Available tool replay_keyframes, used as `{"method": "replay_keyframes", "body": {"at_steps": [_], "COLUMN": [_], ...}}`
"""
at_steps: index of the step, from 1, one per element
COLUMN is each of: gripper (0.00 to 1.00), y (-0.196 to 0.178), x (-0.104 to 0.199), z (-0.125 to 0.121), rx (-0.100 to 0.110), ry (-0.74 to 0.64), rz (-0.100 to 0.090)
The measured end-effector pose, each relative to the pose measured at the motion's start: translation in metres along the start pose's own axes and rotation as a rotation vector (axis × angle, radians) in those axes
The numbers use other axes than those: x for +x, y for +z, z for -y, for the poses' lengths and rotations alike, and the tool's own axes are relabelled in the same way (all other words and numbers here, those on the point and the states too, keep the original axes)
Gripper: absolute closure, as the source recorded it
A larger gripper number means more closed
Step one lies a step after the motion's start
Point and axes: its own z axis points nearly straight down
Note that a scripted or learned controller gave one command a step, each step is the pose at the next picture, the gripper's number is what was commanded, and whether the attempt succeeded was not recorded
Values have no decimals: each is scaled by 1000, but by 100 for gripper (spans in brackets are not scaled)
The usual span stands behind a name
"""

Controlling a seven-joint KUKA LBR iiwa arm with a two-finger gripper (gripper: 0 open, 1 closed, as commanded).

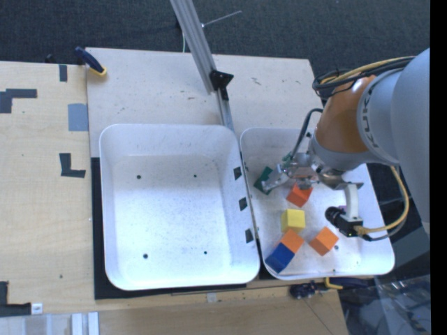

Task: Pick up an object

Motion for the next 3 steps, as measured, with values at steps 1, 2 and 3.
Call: {"method": "replay_keyframes", "body": {"at_steps": [1, 2, 3], "gripper": [100, 100, 100], "y": [-12, -74, -102], "x": [2, 6, 6], "z": [-1, -1, -2], "rx": [-3, 7, 10], "ry": [-3, -4, -3], "rz": [-2, -6, -7]}}
